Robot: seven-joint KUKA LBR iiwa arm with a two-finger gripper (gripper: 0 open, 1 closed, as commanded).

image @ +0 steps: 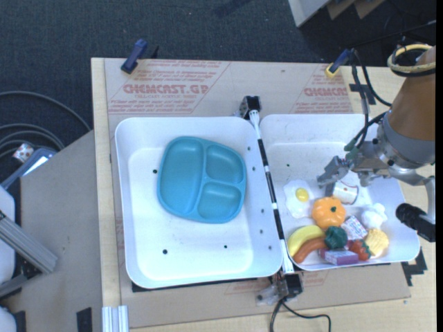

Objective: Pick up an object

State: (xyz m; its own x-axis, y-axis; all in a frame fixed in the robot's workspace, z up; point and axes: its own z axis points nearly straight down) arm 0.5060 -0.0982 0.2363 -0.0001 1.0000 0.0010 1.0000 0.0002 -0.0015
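A smooth blue divided plate (pixel 202 179) lies in my left bin (pixel 138 254). In the right bin (pixel 304 133), glossy plastic food clusters: fried egg (pixel 298 195), banana (pixel 305 240), round orange pumpkin (pixel 328 212). My gripper (pixel 344 178) hovers just above; whether it is wide or narrow I cannot tell. I judge a straight descent onto the pumpkin best.

There are two white bins: a left bin (pixel 138 254) at 9 o'clock and a right bin (pixel 297 133) at 3 o'clock. The left bin has one blue plate (pixel 201 179) with three parts in it. The right bin has a heap of toy food at its 6 o'clock side: one fried egg (pixel 299 196), one orange pumpkin (pixel 328 212), one yellow banana (pixel 304 238), one green broccoli (pixel 336 237), one yellow corn (pixel 376 241) and one purple block (pixel 340 257). One robot arm (pixel 415 109) reaches in at 3 o'clock. Two clamps hold the board: one blue clamp (pixel 133 56) and one yellow-tipped clamp (pixel 337 63).
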